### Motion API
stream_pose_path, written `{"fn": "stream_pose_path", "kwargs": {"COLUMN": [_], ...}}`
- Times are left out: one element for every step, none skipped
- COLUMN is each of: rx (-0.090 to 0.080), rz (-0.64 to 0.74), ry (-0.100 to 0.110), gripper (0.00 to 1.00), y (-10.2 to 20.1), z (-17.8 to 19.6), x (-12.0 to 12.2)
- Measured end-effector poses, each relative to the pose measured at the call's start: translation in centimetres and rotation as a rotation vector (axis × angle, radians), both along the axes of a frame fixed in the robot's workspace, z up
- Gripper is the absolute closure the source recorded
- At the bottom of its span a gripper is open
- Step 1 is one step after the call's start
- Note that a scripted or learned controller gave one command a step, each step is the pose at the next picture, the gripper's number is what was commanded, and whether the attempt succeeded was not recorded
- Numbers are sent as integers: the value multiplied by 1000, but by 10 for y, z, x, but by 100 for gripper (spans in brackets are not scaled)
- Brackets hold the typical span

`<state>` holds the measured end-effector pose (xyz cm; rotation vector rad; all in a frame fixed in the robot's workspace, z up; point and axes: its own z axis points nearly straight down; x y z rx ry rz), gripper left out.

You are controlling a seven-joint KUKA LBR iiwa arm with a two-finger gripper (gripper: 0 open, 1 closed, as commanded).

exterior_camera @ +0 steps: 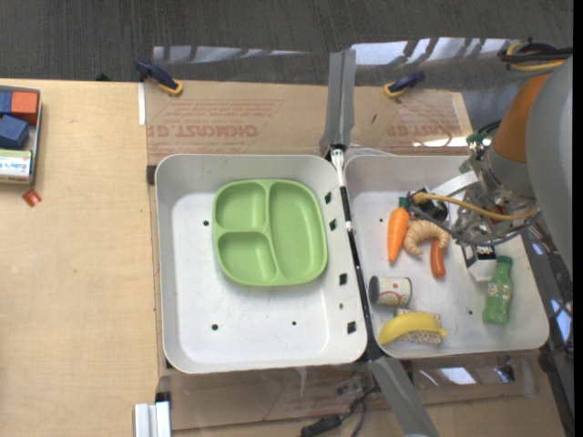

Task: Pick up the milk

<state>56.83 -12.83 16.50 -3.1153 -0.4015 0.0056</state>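
The milk (497,297) is a small green carton with a white top, lying flat near the right wall of the right bin (455,340). My gripper (475,244) hangs just above and to the left of the carton's white top end. Cables and the wrist cover its tip. Nothing visibly lifted sits in it; the carton rests on the bin floor.
In the right bin lie a carrot (397,232), a tan croissant-like piece (426,237), a red sausage (438,259), a small tipped cup (391,290) and a banana (412,327). The left bin (182,317) holds a green divided plate (270,232). Blocks (18,133) sit far left.
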Motion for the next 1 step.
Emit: {"fn": "stream_pose_path", "kwargs": {"rx": [3], "rz": [298], "ry": [1], "gripper": [100], "y": [18], "z": [-74], "x": [-13]}}
